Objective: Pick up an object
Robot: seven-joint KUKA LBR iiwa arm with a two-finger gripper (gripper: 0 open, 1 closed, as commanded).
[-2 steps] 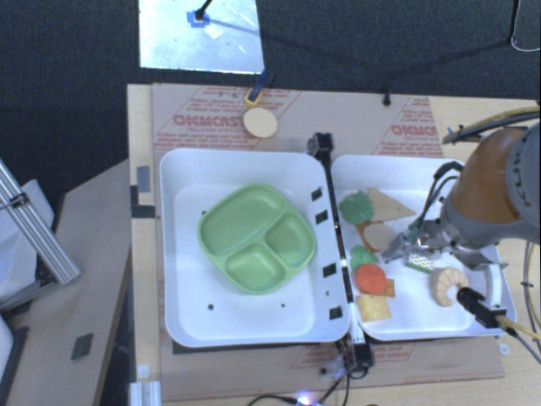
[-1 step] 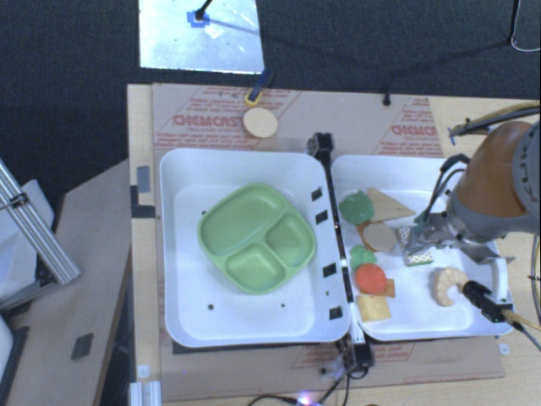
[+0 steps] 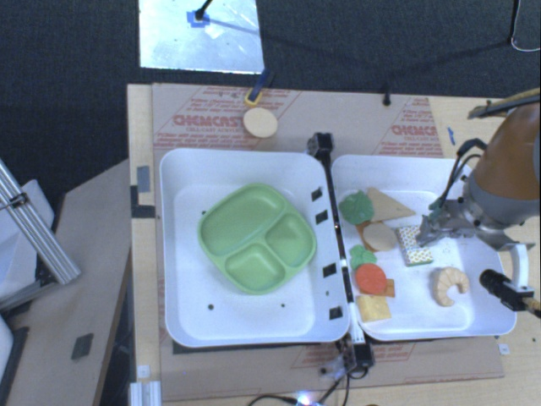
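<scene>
The right bin (image 3: 473,315) holds several toy foods. A green broccoli (image 3: 357,207) sits by a tan wedge (image 3: 387,205), with a beige round slice (image 3: 379,237) just below. A patterned square piece (image 3: 413,245) lies mid-bin. A red tomato (image 3: 369,277), a yellow cracker (image 3: 374,309) and a shrimp (image 3: 450,284) lie nearer the front. My gripper (image 3: 429,231) hangs low over the upper right corner of the patterned piece, touching or nearly touching it. Nothing visible is lifted off the bin floor.
The left bin (image 3: 182,311) holds a green divided plate (image 3: 256,237). A black hinged divider (image 3: 331,227) runs between the bins. A round wooden disc (image 3: 260,123) lies on the cardboard behind the bins. The arm's orange band (image 3: 511,155) looms over the right bin's far right.
</scene>
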